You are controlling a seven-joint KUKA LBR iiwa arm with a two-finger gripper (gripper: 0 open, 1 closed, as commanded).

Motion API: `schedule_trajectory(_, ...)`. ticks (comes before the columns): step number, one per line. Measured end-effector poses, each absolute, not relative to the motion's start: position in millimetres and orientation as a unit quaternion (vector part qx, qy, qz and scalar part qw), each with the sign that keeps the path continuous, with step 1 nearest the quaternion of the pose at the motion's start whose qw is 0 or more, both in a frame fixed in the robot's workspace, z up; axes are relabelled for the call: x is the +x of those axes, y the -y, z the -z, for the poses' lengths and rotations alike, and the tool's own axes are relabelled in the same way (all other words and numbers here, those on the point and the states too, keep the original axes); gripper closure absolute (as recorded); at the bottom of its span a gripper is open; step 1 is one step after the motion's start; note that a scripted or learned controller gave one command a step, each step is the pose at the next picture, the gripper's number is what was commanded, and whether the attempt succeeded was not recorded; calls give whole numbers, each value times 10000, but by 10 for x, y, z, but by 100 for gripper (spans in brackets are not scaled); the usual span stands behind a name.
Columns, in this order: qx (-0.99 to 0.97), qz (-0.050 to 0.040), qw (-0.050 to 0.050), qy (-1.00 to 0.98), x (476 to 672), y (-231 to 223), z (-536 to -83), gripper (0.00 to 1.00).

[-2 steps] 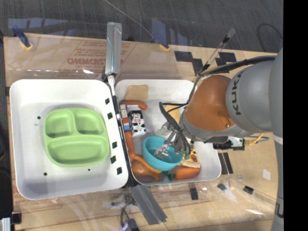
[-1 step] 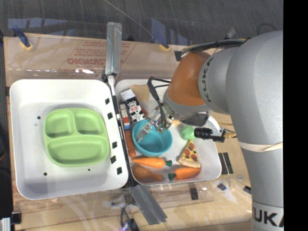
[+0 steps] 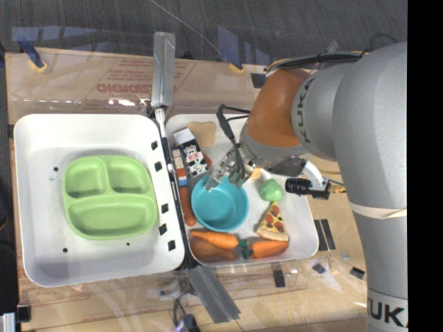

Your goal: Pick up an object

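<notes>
The gripper [image 3: 226, 173] is seen over the rim of a round, glossy blue bowl [image 3: 220, 206] in the right bin [image 3: 304, 235]; its opening cannot be told. A toy carrot [image 3: 216, 241] and a triangular pizza slice [image 3: 273, 222] are set beside the bowl. A moulded green divided plate [image 3: 109, 196] is held by the left bin [image 3: 34, 137].

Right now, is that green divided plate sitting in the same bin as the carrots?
No, the green divided plate lies in the left bin, while the carrots lie in the right bin.
</notes>
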State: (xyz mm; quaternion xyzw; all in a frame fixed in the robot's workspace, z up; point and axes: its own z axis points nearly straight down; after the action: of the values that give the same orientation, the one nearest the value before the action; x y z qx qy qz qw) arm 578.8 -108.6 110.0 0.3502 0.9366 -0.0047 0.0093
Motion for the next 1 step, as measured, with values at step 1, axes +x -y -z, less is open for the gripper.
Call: schedule_trajectory(1,2223,-6,269,-9746,5098,1541,-1062,100)
